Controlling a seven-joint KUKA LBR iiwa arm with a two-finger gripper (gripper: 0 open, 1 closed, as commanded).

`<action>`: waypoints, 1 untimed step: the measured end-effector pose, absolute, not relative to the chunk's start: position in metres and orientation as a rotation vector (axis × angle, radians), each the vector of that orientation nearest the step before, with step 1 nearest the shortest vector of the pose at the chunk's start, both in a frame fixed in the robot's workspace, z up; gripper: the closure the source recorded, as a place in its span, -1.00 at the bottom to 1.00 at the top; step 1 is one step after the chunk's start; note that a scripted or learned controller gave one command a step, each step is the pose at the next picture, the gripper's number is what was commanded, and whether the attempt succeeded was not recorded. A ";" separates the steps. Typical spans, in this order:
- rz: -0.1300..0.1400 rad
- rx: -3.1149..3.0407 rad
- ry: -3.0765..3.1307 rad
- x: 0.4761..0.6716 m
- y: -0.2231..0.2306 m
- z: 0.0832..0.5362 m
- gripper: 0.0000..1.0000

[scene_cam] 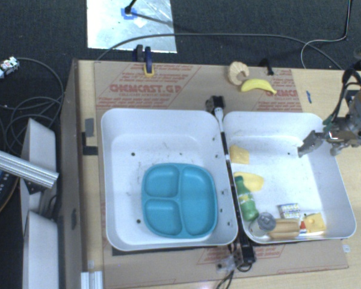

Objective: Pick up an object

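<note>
Hand (313, 142) hovers over right bin's (343, 203) far right edge, fingers spread, nothing between them. Green bottle (247, 202) lies along its left wall.

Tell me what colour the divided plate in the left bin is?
Light blue plate, seen in the camera view.

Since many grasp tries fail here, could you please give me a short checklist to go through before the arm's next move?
1. Objects available in the right bin: ok; yellow pieces, a green bottle and others lie along its left and front.
2. Gripper above the right bin: ok, at the far right rim.
3. Gripper over an object: not ok; bare floor beneath.
4. Fingers' state: cannot tell.
5. Blue divided plate out of the way: ok, in the left bin.
</note>
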State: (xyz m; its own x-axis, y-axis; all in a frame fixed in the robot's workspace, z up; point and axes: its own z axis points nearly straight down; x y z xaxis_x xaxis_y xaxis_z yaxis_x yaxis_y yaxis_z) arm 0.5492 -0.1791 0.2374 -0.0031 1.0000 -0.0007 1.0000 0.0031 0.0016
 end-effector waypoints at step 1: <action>0.001 2.214 2.225 0.628 -0.206 0.236 -1.00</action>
State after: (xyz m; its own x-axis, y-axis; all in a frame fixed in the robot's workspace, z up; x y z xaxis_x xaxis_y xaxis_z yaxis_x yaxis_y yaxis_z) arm 0.6275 -0.2063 0.2363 -0.0050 1.0000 -0.0010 1.0000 0.0050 0.0020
